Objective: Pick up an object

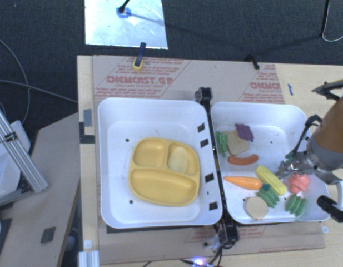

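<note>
The right bin (pixel 293 115) holds several toy foods: purple grapes (pixel 244 131), a tan bread slice (pixel 237 144), a red sausage (pixel 243 159), an orange carrot (pixel 242 181), a yellow corn cob (pixel 271 179), a round tan biscuit (pixel 256 207), a green piece (pixel 267 196), a green pod (pixel 295 204) and a pink-red piece (pixel 298 182). My gripper (pixel 288 169) hangs low at the bin's right side, just above the pink-red piece and right of the corn. The wrist hides its tips.
The left bin (pixel 115 121) holds a yellow divided plate (pixel 164 170). A black hinge strip (pixel 210 160) runs between the bins. A green leafy piece (pixel 222 142) lies against the right bin's left wall. The arm (pixel 332 138) covers that bin's right edge.
</note>
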{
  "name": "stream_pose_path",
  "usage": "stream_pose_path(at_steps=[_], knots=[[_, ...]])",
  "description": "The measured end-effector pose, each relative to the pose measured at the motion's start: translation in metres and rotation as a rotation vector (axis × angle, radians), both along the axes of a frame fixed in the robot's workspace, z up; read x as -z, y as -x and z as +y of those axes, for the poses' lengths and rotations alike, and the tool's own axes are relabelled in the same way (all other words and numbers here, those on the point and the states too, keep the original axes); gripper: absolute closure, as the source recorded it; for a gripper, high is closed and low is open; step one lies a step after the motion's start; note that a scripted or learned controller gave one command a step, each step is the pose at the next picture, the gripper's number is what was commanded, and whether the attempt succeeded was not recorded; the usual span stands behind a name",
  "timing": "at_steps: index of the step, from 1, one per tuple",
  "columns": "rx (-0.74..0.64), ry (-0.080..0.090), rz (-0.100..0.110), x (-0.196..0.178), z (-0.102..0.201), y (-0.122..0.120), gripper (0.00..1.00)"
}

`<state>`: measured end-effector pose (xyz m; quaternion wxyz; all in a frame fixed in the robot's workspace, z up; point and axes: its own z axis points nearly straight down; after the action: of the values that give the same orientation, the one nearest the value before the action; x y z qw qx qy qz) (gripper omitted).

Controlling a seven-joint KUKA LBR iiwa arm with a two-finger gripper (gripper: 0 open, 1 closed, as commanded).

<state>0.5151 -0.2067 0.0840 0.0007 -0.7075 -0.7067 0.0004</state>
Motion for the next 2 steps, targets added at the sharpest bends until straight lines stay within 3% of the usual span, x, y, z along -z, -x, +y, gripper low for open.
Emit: stream_pose_path(at_steps=[1,2], knots=[[-0.001,0.001,-0.003,0.0,0.0,-0.002,0.0],[-0.011,0.0,-0.006,-0.001,0.056,-0.04,0.0]])
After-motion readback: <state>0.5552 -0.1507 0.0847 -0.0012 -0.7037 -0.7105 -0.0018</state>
